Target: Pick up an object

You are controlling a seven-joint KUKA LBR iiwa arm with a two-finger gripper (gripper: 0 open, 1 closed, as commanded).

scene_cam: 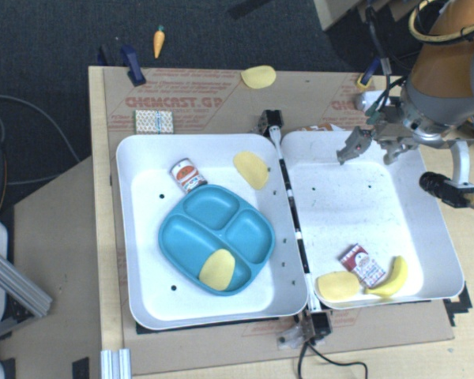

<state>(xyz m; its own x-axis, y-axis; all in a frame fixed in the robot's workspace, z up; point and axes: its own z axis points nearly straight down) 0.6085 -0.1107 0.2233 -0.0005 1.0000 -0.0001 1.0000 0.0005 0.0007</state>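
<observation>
Near edge first: right bin (pixel 426 212) front corner has a yellow flat piece (pixel 337 285), a small red-and-white packet (pixel 363 265) and a banana (pixel 393 278), all bunched together and touching or nearly so. Left bin (pixel 138 212) holds a blue divided plate (pixel 215 237) with a yellow piece (pixel 217 270) sitting in its near compartment; behind the plate, a small red-and-white can (pixel 188 175) and another yellow piece (pixel 251 169) close to the shared wall. Further back, the hand (pixel 377 146) hangs over the far end of the right bin, fingers spread apart, nothing between them; looks a bit above the bin floor but height is hard to judge from this slant. Well apart from the near-corner cluster. On the table (pixel 221 101) behind the bins: a small patterned packet (pixel 154 121), a yellow piece (pixel 258 76), a blue clip (pixel 132 65). Beyond the table, a tiny carrot (pixel 159 42) on the dark floor. Progress: nothing picked yet, no object lifted. Left to do, as I read it: choose a target, get over it, descend, close, lift. Nearest candidates are the three items in the right bin's front corner; being crowded, a clean grasp on one could be tricky.
</observation>
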